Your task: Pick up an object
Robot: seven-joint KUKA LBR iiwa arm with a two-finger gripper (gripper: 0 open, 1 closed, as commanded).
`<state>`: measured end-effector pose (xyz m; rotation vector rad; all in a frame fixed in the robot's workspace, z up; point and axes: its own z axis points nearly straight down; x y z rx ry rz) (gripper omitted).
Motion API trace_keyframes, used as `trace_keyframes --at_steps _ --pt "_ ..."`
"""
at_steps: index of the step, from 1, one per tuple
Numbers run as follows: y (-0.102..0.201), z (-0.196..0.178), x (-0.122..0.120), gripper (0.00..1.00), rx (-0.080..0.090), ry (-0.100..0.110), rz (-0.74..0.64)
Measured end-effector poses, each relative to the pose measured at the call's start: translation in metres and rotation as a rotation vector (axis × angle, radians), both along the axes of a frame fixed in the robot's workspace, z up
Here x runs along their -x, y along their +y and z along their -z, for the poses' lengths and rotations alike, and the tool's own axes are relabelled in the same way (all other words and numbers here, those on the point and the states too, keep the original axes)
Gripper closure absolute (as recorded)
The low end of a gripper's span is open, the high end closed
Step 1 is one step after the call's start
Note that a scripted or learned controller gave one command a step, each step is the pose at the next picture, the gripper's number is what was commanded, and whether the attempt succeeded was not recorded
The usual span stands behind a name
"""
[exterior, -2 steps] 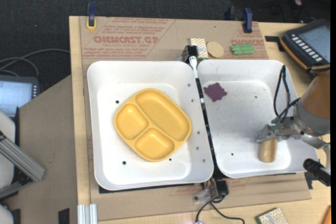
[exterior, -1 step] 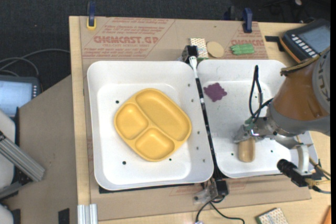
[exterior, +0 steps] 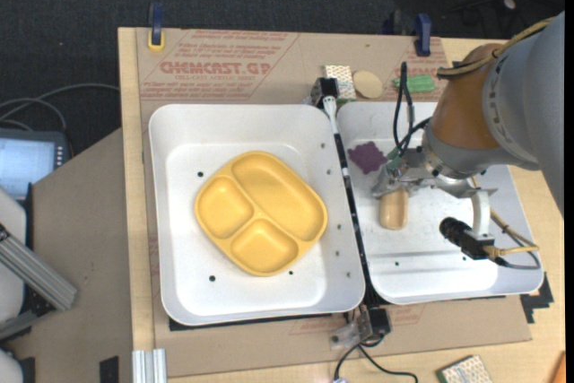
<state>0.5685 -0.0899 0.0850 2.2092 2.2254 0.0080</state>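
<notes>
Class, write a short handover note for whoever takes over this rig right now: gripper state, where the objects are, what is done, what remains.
Gripper: low in the right bin, directly above the tan object; no grasp can be confirmed.
Objects: the tan object lies in the right bin's left half; the purple object sits just behind it, near the divider. The yellow divided plate lies in the left bin.
Done: arm positioned over the tan object.
Left: grasp and lift an object; nothing looks raised yet.
</notes>
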Motion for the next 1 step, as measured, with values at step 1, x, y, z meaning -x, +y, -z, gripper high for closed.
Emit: trace_keyframes --at_steps 1 --pt "0.0805 -0.1048 -0.0114 1.0 -0.001 0.0 0.0"
